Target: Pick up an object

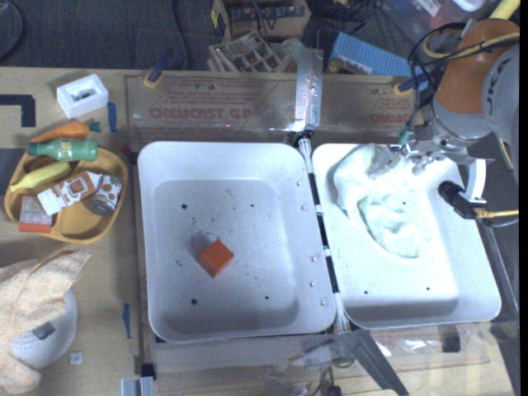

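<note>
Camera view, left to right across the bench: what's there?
Yellow bowl of toy food → left bin with the orange block in it → right bin holding the white cloth → arm's hand over that bin's far right corner.

Yellow bowl (92, 231) at nine o'clock on tabletop (49, 89), green bottle (64, 149) and banana (37, 176) inside. White box (82, 95) at ten. Beige cloth (37, 291) at seven.
</note>
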